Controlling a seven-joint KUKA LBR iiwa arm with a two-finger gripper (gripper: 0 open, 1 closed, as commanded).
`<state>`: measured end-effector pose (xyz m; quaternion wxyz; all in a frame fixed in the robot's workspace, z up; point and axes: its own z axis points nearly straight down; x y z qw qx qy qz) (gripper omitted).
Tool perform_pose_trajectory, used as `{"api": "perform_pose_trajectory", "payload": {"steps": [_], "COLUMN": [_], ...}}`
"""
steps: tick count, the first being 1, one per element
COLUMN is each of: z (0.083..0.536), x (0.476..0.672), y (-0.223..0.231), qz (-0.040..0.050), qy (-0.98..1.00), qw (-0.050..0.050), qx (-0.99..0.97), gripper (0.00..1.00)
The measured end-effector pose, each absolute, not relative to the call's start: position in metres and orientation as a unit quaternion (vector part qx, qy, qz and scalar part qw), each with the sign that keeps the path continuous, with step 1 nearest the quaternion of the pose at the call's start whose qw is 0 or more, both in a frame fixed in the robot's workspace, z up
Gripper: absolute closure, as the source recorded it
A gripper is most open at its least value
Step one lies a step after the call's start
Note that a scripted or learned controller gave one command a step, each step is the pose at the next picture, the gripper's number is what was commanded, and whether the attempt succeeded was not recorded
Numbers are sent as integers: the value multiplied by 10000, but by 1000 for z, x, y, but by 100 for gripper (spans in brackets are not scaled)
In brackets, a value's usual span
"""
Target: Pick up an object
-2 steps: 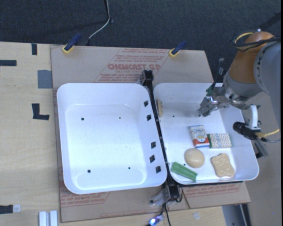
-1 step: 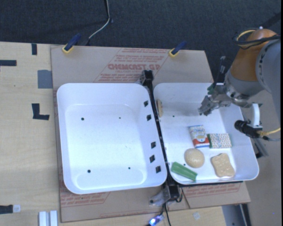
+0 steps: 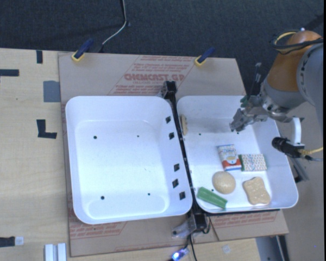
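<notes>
White right bin (image 3: 271,203) holds your targets: the small red-and-white carton (image 3: 227,157) lies just below the gripper (image 3: 238,123), long axis running away from it. I cannot tell the fingers' state.

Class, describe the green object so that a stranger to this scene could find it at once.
Look at the right-hand white bin. Along its near edge, at the corner beside the divider, lies a green block. It is the only green item, lying just left of the pale round object.
</notes>
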<state>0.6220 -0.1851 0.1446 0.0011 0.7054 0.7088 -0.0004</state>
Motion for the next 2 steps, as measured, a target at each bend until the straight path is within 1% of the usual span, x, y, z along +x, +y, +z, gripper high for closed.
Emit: {"api": "perform_pose_trajectory", "payload": {"steps": [1, 2], "z": [225, 220], "x": [672, 668], "y": [-157, -159], "qz": [28, -6], "qy": [7091, 7077], "qw": [39, 3], "qx": [7051, 7065], "gripper": [100, 0]}}
